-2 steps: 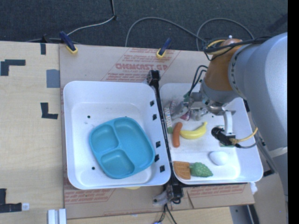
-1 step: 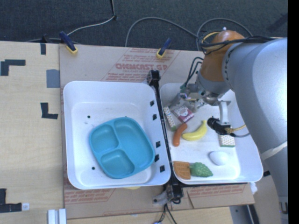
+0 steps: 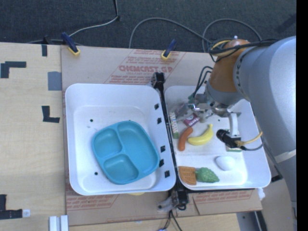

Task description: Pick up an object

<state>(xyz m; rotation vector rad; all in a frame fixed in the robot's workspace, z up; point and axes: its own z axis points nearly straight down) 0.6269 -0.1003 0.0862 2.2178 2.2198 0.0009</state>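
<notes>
Tool (image 3: 195,110) low in right bin (image 3: 257,174), upper left part, over small cluttered items; grip state can't tell.
Finger ends blur into grey/silver bits there, hard to make out. Just below: red sausage-shaped piece (image 3: 185,138) & curved yellow banana (image 3: 202,136), touching. Lower in bin: white rounded lump (image 3: 224,162), bumpy green item (image 3: 208,175), orange waffle-textured square (image 3: 187,175). Left bin holds blue 3-section plastic tray (image 3: 125,151).

Bright, even overhead light, soft shadows, slightly grainy, glare on white bins (image 3: 77,129).
</notes>
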